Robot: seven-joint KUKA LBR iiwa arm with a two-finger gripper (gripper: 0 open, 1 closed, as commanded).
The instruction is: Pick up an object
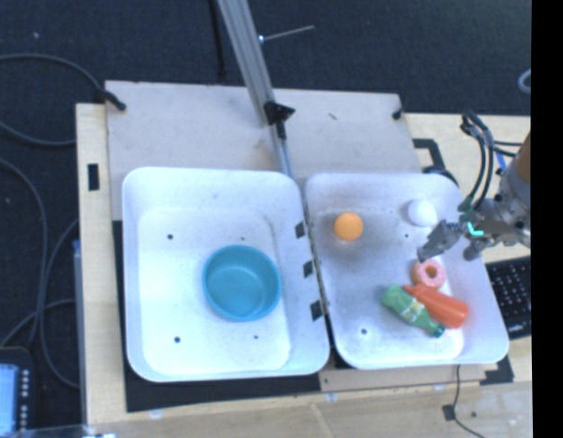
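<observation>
Hovering above the pink ring — claw spread, empty.

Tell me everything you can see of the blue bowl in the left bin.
The blue bowl is round, light blue all over, and looks like smooth plastic. It stands upright, open side up, with nothing visible inside. It sits slightly right of centre on the floor of the left bin, touching nothing else, well away from the gripper.
</observation>
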